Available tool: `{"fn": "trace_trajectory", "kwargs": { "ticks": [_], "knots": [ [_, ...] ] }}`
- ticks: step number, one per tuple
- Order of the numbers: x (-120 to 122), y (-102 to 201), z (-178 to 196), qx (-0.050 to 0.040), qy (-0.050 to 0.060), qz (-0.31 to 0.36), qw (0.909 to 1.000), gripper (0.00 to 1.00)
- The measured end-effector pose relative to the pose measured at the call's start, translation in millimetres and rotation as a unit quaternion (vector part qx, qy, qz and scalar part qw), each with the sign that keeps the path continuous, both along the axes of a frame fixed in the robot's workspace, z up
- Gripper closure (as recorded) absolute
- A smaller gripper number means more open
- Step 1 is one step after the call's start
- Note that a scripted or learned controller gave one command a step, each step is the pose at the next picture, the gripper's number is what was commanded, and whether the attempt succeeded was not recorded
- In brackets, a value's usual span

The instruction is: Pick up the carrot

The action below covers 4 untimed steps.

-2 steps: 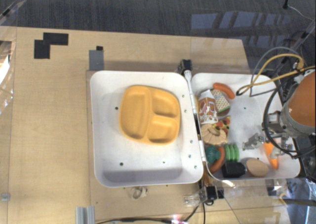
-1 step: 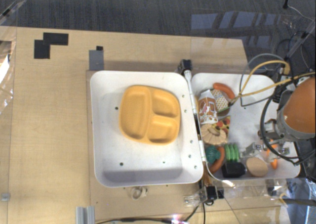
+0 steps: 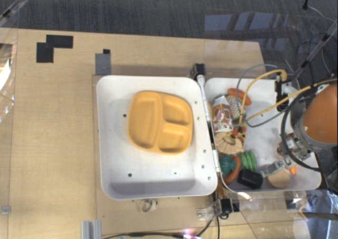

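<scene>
— Orange band [image 3: 322,114] on your grey arm [image 3: 303,143] sits over the right edge of the right bin [image 3: 264,140]. The arm comes in from the right, wrist angled down toward the bin's near right corner.

— Gripper state?

— Gripper [image 3: 275,168] is low at the near side, just beside a tan object [image 3: 279,179] and right of a black block [image 3: 249,179]. You can't tell how far it is open; too small and cluttered. Nothing visibly held.

— Carrot?

— Best match is the orange piece [image 3: 241,97] at the far left of the right bin, behind a red-and-white packet [image 3: 223,117]. It's well apart from the gripper. You'd want to check; it's partly hidden.

— Any labels?

— The packet has print on it, but it's not legible. Nothing else with writing.

— Rest of the scene?

— Green toy [image 3: 247,159] near the black block, yellow cables [image 3: 264,108] looping over the bin. The left bin [image 3: 113,127] holds a yellow divided tray [image 3: 160,122].
</scene>
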State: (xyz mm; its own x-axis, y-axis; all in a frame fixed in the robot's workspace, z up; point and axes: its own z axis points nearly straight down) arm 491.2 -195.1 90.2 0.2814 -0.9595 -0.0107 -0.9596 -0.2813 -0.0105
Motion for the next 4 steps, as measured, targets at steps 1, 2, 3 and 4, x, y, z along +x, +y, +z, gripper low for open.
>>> {"fn": "trace_trajectory", "kwargs": {
  "ticks": [1,2,3,4],
  "knots": [
    [33,1,-2,-0.0066,-0.005,0.251,0.9680,0.00],
    [60,-1,-3,-0.0040,-0.004,0.238,0.9712,0.00],
    [50,4,-2,-0.0070,-0.003,0.133,0.9910,0.00],
    [116,15,-3,-0.0045,-0.002,0.030,0.9995,0.00]
  ]
}}
